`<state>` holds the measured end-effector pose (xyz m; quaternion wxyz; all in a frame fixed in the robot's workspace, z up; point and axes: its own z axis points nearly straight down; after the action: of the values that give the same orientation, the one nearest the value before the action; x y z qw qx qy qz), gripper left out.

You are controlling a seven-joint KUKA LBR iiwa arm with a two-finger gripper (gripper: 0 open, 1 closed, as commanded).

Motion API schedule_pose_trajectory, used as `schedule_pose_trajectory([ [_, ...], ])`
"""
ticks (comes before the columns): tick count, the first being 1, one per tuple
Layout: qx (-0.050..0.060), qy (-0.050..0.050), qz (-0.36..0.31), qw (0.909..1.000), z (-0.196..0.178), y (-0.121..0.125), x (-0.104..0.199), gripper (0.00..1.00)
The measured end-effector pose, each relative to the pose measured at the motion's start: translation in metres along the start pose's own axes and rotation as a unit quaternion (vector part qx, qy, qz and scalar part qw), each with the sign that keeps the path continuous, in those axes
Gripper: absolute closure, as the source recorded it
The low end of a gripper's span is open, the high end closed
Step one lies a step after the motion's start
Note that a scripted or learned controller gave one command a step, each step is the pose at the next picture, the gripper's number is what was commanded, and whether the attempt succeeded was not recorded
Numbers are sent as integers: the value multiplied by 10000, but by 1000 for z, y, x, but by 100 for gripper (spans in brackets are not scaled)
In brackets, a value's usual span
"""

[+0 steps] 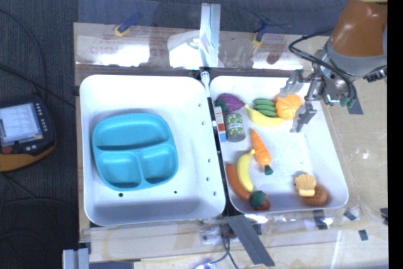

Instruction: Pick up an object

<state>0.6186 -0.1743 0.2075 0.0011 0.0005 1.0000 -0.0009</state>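
Camera view, round orange fruit (288, 106), tool (301, 101) astride

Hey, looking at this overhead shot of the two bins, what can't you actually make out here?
- Gripper, camera view: whether anything sits between its fingers; they overlap the orange toy, too small to separate.
- Green can: label print too small to read.
- Arm: cut off by the right and top edges.
- Handheld screen: cut by the left edge, display washed out.
- Toy beside the hot dog: too small to identify.
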Motion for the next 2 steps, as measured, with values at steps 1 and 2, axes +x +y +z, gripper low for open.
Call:
schedule_pose_trajectory([
  [1, 2, -54, 398, 9992, 85, 26, -3, 0],
  [2, -2, -52, 222, 9997, 117, 64, 37, 0],
])
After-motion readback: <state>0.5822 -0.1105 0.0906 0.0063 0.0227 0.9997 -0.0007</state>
